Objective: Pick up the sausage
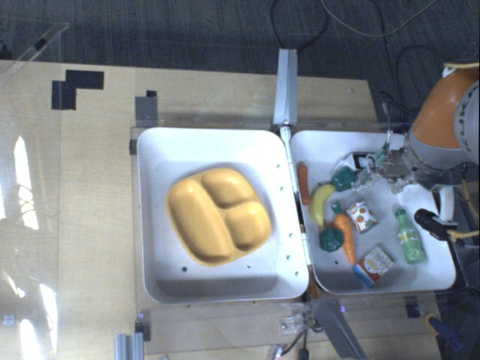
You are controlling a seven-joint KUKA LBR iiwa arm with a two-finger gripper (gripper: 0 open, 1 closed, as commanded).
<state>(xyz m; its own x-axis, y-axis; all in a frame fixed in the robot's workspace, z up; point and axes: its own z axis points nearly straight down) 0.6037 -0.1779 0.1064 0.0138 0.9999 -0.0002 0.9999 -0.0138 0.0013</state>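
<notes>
One sausage (302, 181) (slim and reddish) lies along the 9 o'clock wall of the right bin (442, 280), just beside a yellow banana (322, 203) and apart from the carrot (345, 238) toward 5 o'clock. Well off at 3 o'clock of it, the gripper (390, 165) hangs over the bin's 12 o'clock part; whether its jaws are apart or together I cannot tell. Left bin (150, 223) holds a yellow three-part tray (217, 214).
</notes>
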